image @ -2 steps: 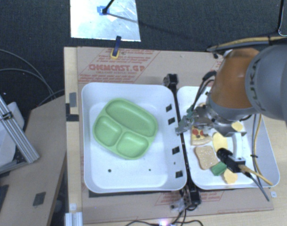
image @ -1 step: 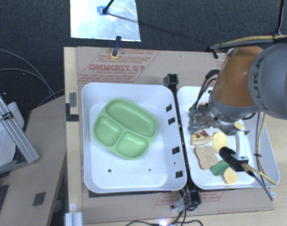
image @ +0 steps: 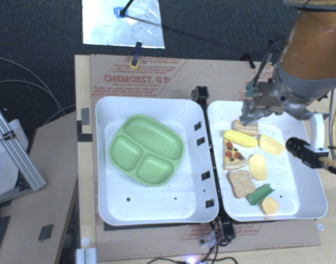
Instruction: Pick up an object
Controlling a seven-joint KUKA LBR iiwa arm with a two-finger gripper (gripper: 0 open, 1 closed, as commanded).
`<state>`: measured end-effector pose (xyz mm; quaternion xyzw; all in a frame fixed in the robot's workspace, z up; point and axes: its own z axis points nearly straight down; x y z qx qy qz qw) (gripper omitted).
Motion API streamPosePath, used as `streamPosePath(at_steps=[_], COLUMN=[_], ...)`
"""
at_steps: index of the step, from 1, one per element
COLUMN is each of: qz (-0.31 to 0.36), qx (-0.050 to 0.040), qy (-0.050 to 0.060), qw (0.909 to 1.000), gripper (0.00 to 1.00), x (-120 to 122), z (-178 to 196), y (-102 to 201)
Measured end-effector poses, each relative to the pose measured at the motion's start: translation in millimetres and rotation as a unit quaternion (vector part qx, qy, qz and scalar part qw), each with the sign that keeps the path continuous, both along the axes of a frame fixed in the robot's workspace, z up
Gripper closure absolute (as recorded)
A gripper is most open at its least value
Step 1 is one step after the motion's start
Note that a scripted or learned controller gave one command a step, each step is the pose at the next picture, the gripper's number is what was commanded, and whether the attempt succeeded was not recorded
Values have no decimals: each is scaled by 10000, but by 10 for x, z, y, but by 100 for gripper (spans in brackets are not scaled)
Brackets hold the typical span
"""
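Camera view, oblique from above. A brown board (image: 157, 76) on the table carries red printed lettering that reads roughly "CHEMCAST GP"; the last characters are unclear. Two white bins sit side by side on it. The left bin (image: 107, 202) holds a green three-compartment plate (image: 147, 149). The right bin (image: 305, 199) holds toy food: a corn cob (image: 240, 138), a pizza slice (image: 233, 154), a bread slice (image: 241, 183), a green vegetable piece (image: 259, 193) and several yellow pieces (image: 258, 166). The arm (image: 314, 43), grey with an orange band, enters from the right; its end effector (image: 249, 114) hangs over the right bin's far left part, just above the corn cob and a brownish piece (image: 245, 128). Its finger opening cannot be told, and no object is seen gripped. A silvery sheet (image: 123, 15) lies beyond the board.
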<state>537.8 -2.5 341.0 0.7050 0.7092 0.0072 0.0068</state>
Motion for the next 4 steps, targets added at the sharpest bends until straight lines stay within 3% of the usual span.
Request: streamPosePath(at_steps=[1, 2, 3, 4], qz=[-61, 4, 28, -40], qx=[-15, 9, 12, -4], qy=[166, 105, 80, 109], qw=[9998, 9999, 10000, 9999], gripper=[100, 100, 100, 100], x=[89, -119, -149, -414], z=[-1654, -1570, -1367, -1577], y=[-743, -273, 441, 115])
